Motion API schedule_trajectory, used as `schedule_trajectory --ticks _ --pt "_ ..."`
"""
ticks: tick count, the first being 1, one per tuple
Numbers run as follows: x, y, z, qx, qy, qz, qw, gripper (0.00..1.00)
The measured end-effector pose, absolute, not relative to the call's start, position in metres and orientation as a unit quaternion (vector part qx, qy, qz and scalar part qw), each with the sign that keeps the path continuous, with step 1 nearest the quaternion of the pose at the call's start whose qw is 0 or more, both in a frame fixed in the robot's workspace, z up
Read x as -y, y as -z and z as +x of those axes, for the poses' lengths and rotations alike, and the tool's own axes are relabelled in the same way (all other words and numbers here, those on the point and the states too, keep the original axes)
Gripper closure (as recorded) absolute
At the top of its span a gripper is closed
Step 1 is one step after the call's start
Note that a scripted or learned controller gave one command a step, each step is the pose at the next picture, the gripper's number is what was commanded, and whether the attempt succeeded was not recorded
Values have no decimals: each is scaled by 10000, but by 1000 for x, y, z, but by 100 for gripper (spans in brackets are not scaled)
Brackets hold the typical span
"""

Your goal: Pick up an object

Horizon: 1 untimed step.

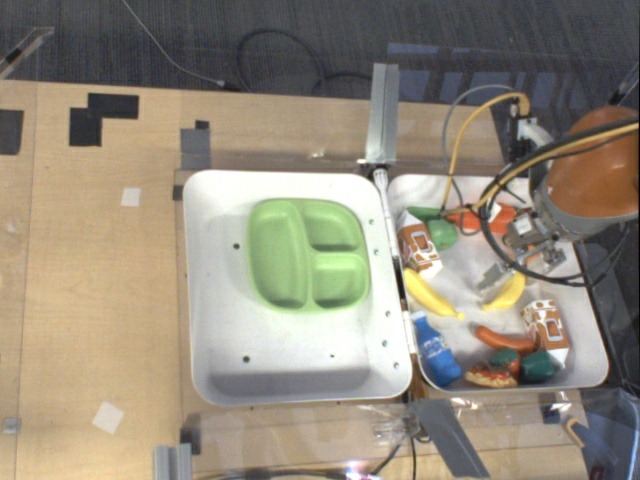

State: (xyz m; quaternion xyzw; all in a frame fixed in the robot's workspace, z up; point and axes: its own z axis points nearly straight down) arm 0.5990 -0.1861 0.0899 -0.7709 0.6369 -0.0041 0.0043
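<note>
A green divided tray (305, 253) sits in the white left bin (215, 368). The right bin (590, 363) holds yellow bananas (432, 296), a blue bottle (436, 350) and orange-and-white cartons (420, 246) — beneath the orange-banded arm (595, 173).

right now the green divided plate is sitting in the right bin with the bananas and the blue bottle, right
Not quite. The camera view shows the green divided plate alone in the left bin. The bananas and the blue bottle are in the right bin, as you said.

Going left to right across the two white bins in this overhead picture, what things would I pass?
Green divided tray → brown-and-white carton → blue bottle → red sausage → second carton.
</note>
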Motion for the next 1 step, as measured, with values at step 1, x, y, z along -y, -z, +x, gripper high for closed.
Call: schedule_trajectory --ticks 1 --pt "166 -92 507 -6411 63 -7674 33 0"
